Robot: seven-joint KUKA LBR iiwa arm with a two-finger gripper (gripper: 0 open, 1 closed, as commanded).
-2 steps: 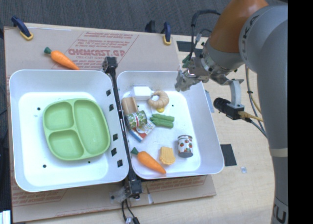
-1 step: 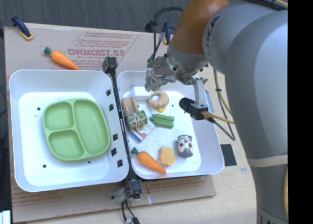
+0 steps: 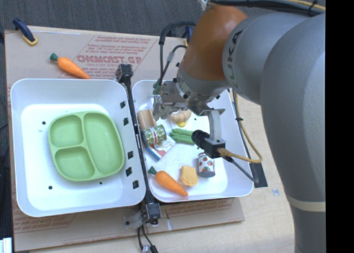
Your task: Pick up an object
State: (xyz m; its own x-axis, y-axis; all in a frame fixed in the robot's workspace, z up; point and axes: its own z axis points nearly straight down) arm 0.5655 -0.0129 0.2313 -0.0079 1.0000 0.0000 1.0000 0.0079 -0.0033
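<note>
While the arm (image 3: 260, 53) leans in from the right of the frame, its gripper (image 3: 168, 103) hangs low over the upper part of the right bin (image 3: 238, 183), close above the clutter there. I cannot tell how its fingers stand, nor whether anything is between them; the wrist blocks my sight of them.

The right bin holds the things to pick. A pale lumpy piece (image 3: 180, 117) lies just beside the gripper, with a tan roll (image 3: 145, 119) at the bin's left edge and a small can (image 3: 155, 135) just below it. A green pod (image 3: 182, 136) lies at the bin's middle. Lower down sit a carrot (image 3: 167, 182), a yellow piece (image 3: 188, 176) and a small carton (image 3: 206, 165), near one another.

The left bin (image 3: 25, 94) carries a green divided plate (image 3: 86, 145). On the surface at upper left, outside the bins, lie a second carrot (image 3: 69, 65) and a blue-and-yellow clip (image 3: 25, 31).
</note>
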